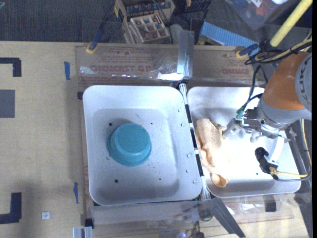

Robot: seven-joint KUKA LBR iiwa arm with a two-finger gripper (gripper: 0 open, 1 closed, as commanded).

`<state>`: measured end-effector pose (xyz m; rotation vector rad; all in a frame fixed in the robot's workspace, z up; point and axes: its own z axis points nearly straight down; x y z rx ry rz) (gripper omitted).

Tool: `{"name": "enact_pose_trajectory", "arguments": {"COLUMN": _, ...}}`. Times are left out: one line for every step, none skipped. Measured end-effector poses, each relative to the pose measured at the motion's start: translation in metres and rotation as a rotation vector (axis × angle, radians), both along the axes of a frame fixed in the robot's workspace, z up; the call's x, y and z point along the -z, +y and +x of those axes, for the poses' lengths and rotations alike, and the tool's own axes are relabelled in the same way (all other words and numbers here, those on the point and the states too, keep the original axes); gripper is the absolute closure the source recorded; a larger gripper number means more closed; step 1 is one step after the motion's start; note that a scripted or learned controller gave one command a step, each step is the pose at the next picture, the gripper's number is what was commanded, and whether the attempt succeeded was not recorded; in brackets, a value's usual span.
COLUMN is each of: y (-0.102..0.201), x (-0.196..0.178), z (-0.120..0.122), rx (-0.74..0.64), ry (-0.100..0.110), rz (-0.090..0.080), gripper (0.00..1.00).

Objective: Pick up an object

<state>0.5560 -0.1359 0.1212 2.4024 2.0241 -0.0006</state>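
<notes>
Over right bin: my gripper (pixel 232 129) hangs near the crumpled tan cloth (pixel 209 144); finger state unclear.
Left bin: round teal plastic bowl (pixel 130 143), untouched.
Progress: nothing lifted; grasp remains.

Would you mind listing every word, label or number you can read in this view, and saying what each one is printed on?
No text here can be read with confidence.
Red lettering on the clear plastic sheet behind the left bin: blurred and glared, illegible.
Red lettering behind the right bin, at the sheet's right end: illegible.
Printed boxes on the floor: too small to read.
Dark lettering on the arm's orange band: cut off, unreadable.
</notes>
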Motion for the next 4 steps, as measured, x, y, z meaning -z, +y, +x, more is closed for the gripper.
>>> {"name": "enact_pose_trajectory", "arguments": {"y": 0.019, "x": 0.029, "z": 0.061, "rx": -0.207, "ry": -0.004, "rz": -0.002, "gripper": 0.00}}
{"name": "enact_pose_trajectory", "arguments": {"y": 0.017, "x": 0.018, "z": 0.062, "rx": -0.204, "ry": -0.008, "rz": -0.004, "gripper": 1.00}}
{"name": "enact_pose_trajectory", "arguments": {"y": 0.017, "x": 0.018, "z": 0.062, "rx": -0.204, "ry": -0.008, "rz": -0.004, "gripper": 0.00}}
{"name": "enact_pose_trajectory", "arguments": {"y": 0.041, "x": 0.032, "z": 0.043, "rx": -0.450, "ry": -0.007, "rz": -0.001, "gripper": 0.00}}
